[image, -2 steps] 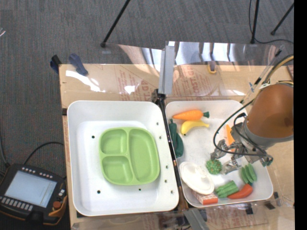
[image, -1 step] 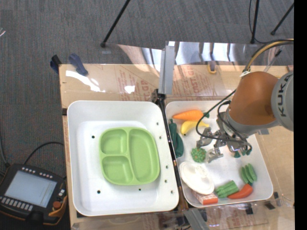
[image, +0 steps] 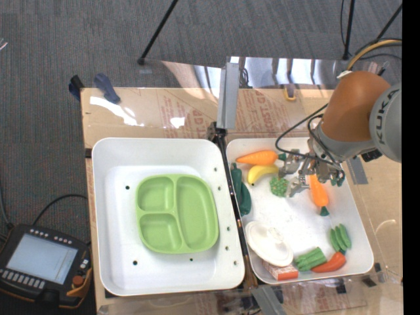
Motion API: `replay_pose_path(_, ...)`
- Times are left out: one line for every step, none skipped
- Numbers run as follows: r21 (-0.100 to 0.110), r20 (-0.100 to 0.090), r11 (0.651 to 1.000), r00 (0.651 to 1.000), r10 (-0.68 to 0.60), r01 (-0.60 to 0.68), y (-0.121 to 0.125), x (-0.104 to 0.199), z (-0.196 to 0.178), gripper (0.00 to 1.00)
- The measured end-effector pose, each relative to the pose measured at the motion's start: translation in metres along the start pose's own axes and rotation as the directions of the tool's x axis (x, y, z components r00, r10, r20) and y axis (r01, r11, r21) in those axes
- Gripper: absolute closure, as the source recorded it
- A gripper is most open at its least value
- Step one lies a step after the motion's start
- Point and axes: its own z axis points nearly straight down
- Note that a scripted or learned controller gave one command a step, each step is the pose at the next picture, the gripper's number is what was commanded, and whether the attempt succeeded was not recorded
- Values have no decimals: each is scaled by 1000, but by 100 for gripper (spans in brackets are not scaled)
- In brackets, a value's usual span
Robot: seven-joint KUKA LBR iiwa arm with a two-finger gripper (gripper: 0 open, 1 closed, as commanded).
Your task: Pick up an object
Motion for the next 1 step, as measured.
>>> replay_pose_path(-1, -5, 1000, 1000, -1, 1, 0, 2, 2, 0)
